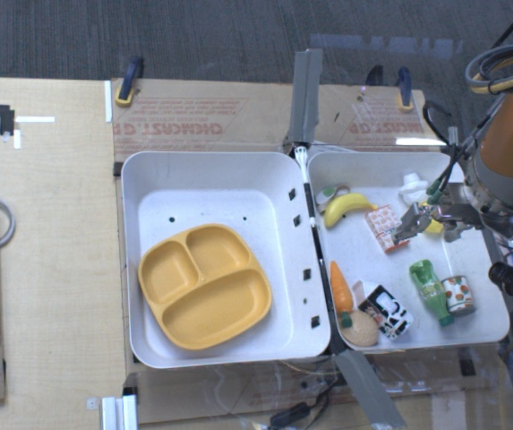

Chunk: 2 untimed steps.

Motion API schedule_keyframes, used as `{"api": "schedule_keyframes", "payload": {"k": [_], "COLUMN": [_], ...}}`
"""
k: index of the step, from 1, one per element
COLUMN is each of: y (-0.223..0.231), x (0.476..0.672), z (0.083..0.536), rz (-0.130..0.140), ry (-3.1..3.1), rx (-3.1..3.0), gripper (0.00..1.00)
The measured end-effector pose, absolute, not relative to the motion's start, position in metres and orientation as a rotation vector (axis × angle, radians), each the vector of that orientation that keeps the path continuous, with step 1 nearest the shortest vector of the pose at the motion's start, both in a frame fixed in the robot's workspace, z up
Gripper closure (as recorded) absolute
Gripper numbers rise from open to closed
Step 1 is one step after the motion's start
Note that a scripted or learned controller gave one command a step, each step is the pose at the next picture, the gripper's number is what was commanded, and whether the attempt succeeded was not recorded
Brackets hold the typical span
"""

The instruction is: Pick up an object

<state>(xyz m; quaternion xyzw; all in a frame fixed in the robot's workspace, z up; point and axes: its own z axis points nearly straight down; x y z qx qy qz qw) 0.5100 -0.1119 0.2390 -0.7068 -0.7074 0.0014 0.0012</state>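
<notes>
You have a yellow divided plate (pixel 205 284) lying alone in the left bin (pixel 140 240). In the right bin (pixel 493 325) you will find a banana (pixel 346 206) at the back, a carrot (pixel 341 287) by the divider, and a green bottle (pixel 429 289) beside a small can (pixel 457 295). The gripper (pixel 414 224) hangs low just beside a red-and-white packet (pixel 383 227); whether it is spread or closed, you cannot tell.
</notes>
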Motion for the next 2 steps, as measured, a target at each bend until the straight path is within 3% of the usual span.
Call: {"api": "schedule_keyframes", "payload": {"k": [1,2], "y": [-0.169,-0.145], "x": [0.477,0.532], "z": [0.185,0.091], "rz": [0.004,0.002], "ry": [-2.104,-2.116], "rx": [-2.329,-2.321], "gripper": [0.0,0.0]}}
